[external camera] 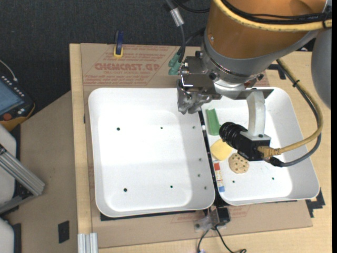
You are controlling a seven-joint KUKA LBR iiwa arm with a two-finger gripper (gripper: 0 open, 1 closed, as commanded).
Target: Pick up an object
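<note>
My gripper (188, 103) hangs over the divider between the two white bins, at the back edge of the right bin (295, 141), under the big orange wrist band. A green block (212, 121) lies just right of and below it. Further toward the front lie a yellow wedge (221, 150) and a round tan piece with dark dots (239, 164). A thin red, white and blue item (218, 176) rests along the right bin's left wall. The arm hides part of that bin's back.
The left bin (100, 141) lies beside the gripper, to its left. A black cylinder with a yellow cable (243, 140) and a white bracket (257, 115) hang from the arm over the right bin. Cardboard (131, 62) lies under both bins.
</note>
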